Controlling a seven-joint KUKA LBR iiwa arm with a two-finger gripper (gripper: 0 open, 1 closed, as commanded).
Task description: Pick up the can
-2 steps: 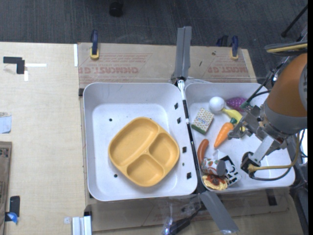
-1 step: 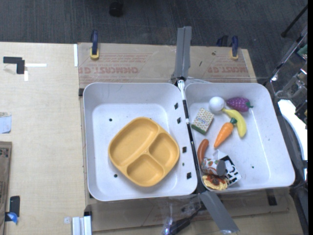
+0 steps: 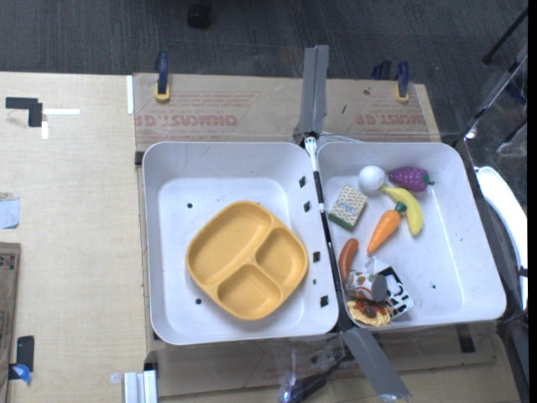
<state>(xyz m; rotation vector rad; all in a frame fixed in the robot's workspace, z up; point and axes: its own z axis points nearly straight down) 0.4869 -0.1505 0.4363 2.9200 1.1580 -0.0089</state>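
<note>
The can (image 3: 366,285) is small, with a red and white label and a grey end. It looks to be lying on its side near the front left corner of the right bin (image 3: 453,250). It rests in a tight cluster, touching a black and white patterned piece (image 3: 396,295) on its right and a flat orange and red toy food (image 3: 369,312) in front.
Also in the right bin are a brown sausage (image 3: 348,255), a carrot (image 3: 382,229), a banana (image 3: 406,206), purple grapes (image 3: 408,176), a white ball (image 3: 371,177) and a green and white box (image 3: 347,206). A yellow divided plate (image 3: 245,260) lies in the left bin (image 3: 168,225).
</note>
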